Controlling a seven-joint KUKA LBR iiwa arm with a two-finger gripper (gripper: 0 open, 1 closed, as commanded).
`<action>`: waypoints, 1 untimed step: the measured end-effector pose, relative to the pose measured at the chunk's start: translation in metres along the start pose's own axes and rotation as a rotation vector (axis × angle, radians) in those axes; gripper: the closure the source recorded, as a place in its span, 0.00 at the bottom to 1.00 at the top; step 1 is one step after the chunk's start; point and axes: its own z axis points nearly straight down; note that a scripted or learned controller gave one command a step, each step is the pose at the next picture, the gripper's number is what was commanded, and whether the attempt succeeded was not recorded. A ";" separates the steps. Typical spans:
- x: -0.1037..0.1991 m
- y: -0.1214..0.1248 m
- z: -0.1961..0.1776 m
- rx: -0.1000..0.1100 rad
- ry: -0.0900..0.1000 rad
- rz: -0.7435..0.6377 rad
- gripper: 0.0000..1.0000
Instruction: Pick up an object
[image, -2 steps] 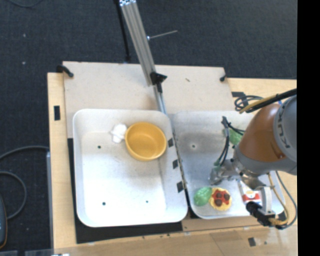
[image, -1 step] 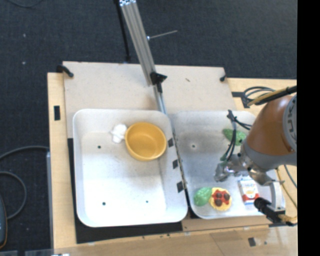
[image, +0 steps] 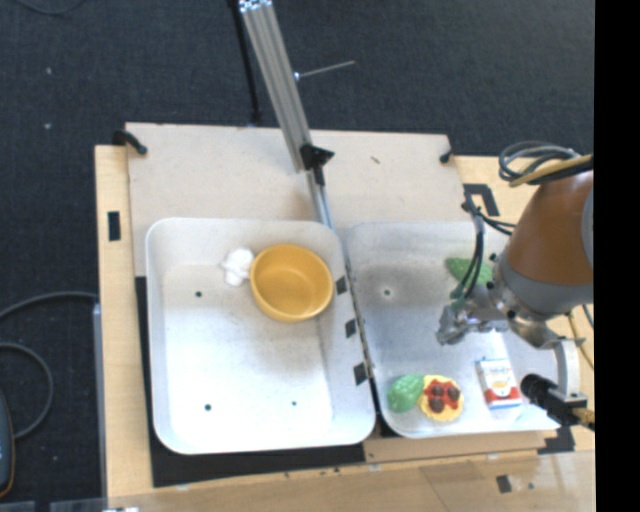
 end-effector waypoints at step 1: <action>-0.008 0.004 -0.046 0.001 -0.001 0.000 1.00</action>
